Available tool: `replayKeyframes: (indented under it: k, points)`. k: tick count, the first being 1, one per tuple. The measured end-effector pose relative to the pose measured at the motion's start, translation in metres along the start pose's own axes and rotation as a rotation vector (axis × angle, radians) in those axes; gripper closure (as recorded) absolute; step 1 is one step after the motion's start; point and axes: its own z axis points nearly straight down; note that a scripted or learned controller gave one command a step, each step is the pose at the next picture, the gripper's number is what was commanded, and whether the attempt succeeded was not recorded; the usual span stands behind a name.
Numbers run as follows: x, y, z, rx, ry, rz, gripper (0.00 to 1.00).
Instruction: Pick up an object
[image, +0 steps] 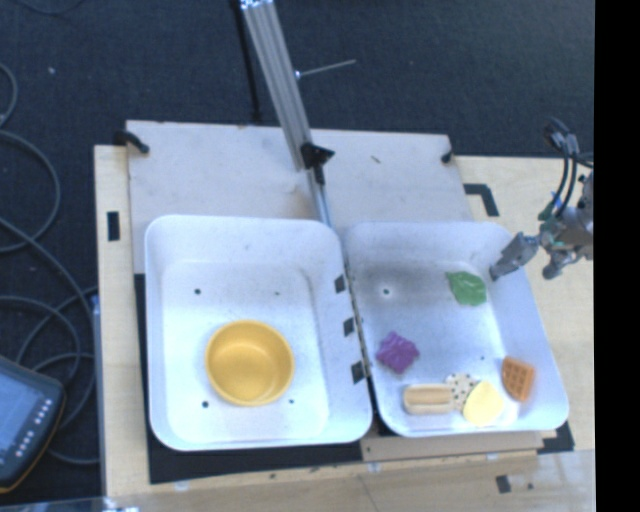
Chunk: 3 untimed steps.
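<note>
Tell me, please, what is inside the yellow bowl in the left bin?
The yellow bowl stands upright in the left bin, and the camera looks down into it. Its inner wall and bottom show plain yellow, with nothing lying inside. What is under the bowl cannot be seen, because the bowl covers it.

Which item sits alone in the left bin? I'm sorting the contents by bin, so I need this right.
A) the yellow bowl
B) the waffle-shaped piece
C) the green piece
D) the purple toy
A: the yellow bowl is the single thing inside the left bin, while the purple toy, green piece and waffle-shaped piece all lie in the right bin.
</note>
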Motion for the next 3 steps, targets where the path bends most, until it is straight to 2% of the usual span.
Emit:
replayKeyframes:
  k: [1,3]
  points:
    - [0.000,0.000,0.000,0.000,0.000,0.000,0.00]
    - [0.009,-0.007,0.119,0.007,0.000,0.006,0.00]
